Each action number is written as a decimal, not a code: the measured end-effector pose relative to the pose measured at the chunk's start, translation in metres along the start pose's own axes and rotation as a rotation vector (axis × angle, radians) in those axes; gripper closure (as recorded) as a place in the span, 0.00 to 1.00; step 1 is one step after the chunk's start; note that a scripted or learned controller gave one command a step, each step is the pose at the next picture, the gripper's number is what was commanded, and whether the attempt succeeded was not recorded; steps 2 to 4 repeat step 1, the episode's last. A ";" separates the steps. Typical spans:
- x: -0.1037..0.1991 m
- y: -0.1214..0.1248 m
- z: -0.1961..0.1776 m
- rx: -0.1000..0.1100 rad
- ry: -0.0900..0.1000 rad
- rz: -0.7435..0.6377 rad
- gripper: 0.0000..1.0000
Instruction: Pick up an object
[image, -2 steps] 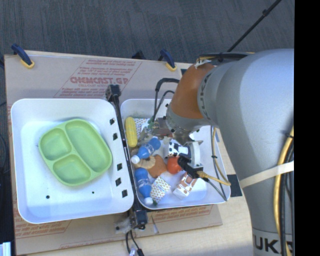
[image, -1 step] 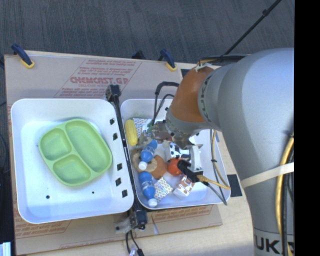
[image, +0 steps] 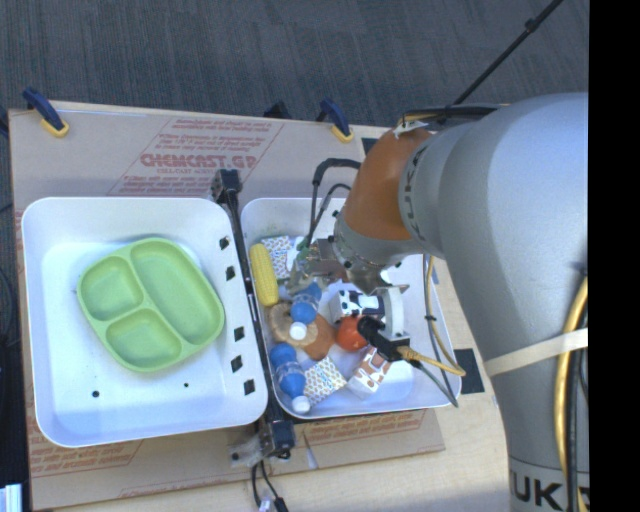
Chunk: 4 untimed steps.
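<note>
The right bin (image: 262, 216) holds a heap of small objects: a yellow corn cob (image: 264, 275), a blue and white bottle (image: 290, 379), a second small bottle (image: 303, 303), a brown round piece (image: 316, 340), an orange-red ball (image: 350, 334) and a patterned packet (image: 326, 379). My gripper (image: 322, 262) is down in this bin, over the upper middle of the heap, just right of the corn cob. The wrist and its cables hide the fingertips.
The left bin (image: 60, 400) carries a green divided plate (image: 150, 303). A black clip strip (image: 240, 300) runs between the bins. Cardboard (image: 190, 150) lies under both, held by blue and yellow clamps (image: 46, 110). My arm's grey body covers the right bin's right side.
</note>
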<state>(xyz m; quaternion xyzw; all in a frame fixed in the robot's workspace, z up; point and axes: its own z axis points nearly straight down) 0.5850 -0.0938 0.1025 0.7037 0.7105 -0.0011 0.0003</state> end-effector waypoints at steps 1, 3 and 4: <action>0.042 -0.009 -0.170 -0.003 0.001 0.003 1.00; 0.042 -0.009 -0.170 -0.003 0.001 0.003 1.00; 0.042 -0.009 -0.170 -0.003 0.001 0.003 1.00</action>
